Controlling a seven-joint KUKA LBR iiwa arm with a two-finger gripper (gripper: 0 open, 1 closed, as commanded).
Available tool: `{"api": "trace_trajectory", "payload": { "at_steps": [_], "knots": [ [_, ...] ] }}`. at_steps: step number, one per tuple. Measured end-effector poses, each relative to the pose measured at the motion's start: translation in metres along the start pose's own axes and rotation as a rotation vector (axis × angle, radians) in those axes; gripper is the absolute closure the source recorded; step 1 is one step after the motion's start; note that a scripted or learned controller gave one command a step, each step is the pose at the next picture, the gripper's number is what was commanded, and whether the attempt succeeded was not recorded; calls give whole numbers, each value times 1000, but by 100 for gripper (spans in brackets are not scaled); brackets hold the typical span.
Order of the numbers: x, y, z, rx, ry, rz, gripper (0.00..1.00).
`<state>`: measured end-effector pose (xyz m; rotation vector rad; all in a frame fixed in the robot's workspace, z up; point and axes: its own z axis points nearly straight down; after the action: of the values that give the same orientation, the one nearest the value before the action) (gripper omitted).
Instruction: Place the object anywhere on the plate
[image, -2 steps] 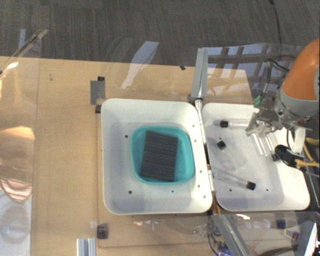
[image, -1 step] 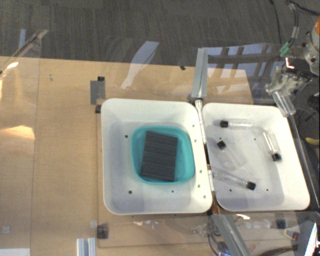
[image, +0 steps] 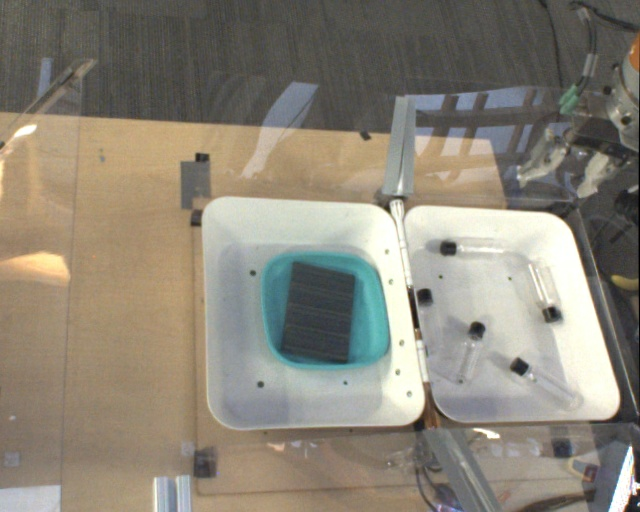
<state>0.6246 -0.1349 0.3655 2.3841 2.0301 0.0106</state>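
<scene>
The end effector (image: 578, 158) sits at the far right of the camera view, just past the far right corner of the right bin (image: 590, 300) and above the desk (image: 110, 300). It is a tangle of grey and pale parts there, partly behind glare, and whether it is apart or together cannot be told. Nothing from the bins is visibly in it.

Well away from the end effector, to its left and nearer the camera, the left bin (image: 225, 330) holds a teal plate (image: 372, 320). A dark grey ridged block (image: 319, 311) lies flat on the middle of that plate, its long side running roughly front to back, with teal rim showing on every side.

Nearer the end effector, directly below it in the view, the right bin holds what look like four clear vials with black caps: one (image: 475, 246) by the far wall, one (image: 541, 285) towards the right wall, one (image: 468, 352) near the middle and one (image: 545, 382) near the front. A small black piece (image: 424, 296) lies apart by the bin's left wall.

A grey metal bar (image: 399, 150) runs away from the seam between the two bins, left of the end effector.
</scene>
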Motion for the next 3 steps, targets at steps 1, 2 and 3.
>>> {"api": "trace_trajectory", "payload": {
  "at_steps": [1,2,3],
  "knots": [
    [12,-86,89,9,1,34,0],
    [21,-3,73,3,0,69,0],
    [47,-117,77,7,2,75,0]
  ]
}}
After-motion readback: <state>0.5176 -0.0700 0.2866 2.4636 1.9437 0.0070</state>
